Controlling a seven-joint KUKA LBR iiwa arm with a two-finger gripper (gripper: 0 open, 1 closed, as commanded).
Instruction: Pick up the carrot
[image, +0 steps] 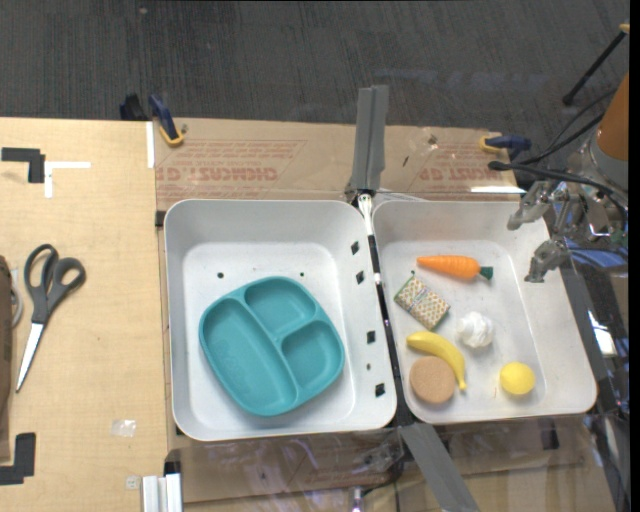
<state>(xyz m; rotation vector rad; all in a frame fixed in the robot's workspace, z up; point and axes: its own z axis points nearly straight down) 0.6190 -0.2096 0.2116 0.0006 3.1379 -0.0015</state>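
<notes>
The counter (80, 400) under me is pale wood, with a sheet of brown cardboard (260, 160) along its far side. Two shallow white bins sit on it side by side, touching along their inner edges.

The left bin (180, 260) holds a teal divided plate (272, 345), three compartments, lying flat and turned at an angle.

The right bin (560, 390) holds the small things. My arm (615, 130) comes in at the upper right, and my claw (540, 235) hangs over the bin's far right corner, above the rim. Its fingers (541, 262) stand apart with nothing between them, so it is open and grips nothing.

The carrot (452, 266) lies on its side near the far wall of the right bin, orange body pointing left, green stub at the right end. It is to the left of my claw and apart from it.

Just nearer than the carrot lies a patterned sponge block (421, 302), tilted. Nearer again is a banana (440, 352), its curved end touching a round tan disc (432, 381) by the near wall. A crumpled white ball (475, 329) sits just right of the banana, and a yellow lemon (516, 379) rests toward the near right corner.

Off to the far left, on the bare counter, lie scissors (42, 300) with grey handles.
</notes>
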